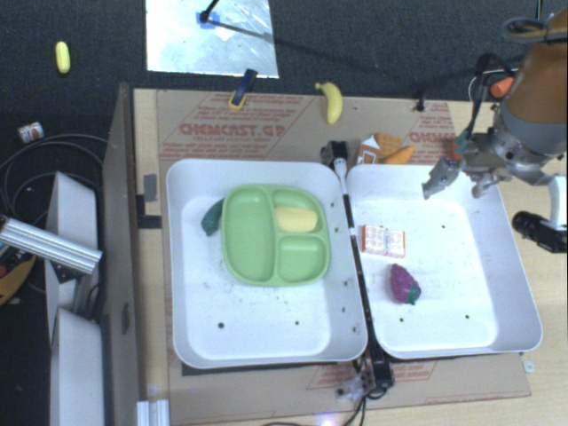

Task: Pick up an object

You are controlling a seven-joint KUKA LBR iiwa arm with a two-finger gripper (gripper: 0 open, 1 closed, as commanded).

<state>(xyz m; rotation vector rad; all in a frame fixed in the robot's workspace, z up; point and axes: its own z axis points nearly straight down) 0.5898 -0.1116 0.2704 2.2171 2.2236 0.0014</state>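
Two white bins sit side by side on the tabletop (266, 118), and I have the claw (460, 177) hovering over the far right corner of the right bin (479, 327) with nothing between its fingers. From here I read the fingers as spread apart, one grey tip toward the bin's middle and one nearer the wrist, though the angle is poor and I would not swear to how wide.

I judge this to be the approach step: no object picked yet. The candidates in the right bin are a small flat packet (383, 240), white with red print, lying near the divider, and just below it a purple, knobbly, rounded piece (404, 283) that looks like a toy fruit. Both are well apart from the claw.

The next move calls for travelling toward the middle of the bin and coming down over one of them. The purple piece offers bulk to close on; the packet lies flat and would be harder.

The left bin (195, 327) holds a smooth green divided plate (273, 236) with a pale yellow block (297, 216) in one compartment.
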